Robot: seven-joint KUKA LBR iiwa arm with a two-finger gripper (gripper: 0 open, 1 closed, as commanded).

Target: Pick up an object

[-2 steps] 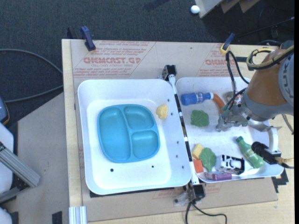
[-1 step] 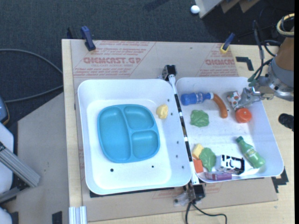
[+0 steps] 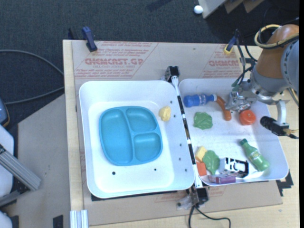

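The brown tabletop has red words reading "CHEMCAST GP". The hand is low in the right bin, just above an orange carrot. I cannot tell its grip.

bins: showing plain white
divided plate: lying there light blue
small lump beside it: looking pale yellow
bottle: showing blue with a white cap
carrot-shaped piece: glowing orange
round piece: showing orange-red
leafy piece: looking green
second bottle: showing green, with a yellow label
arm: appearing grey, orange band above the wrist
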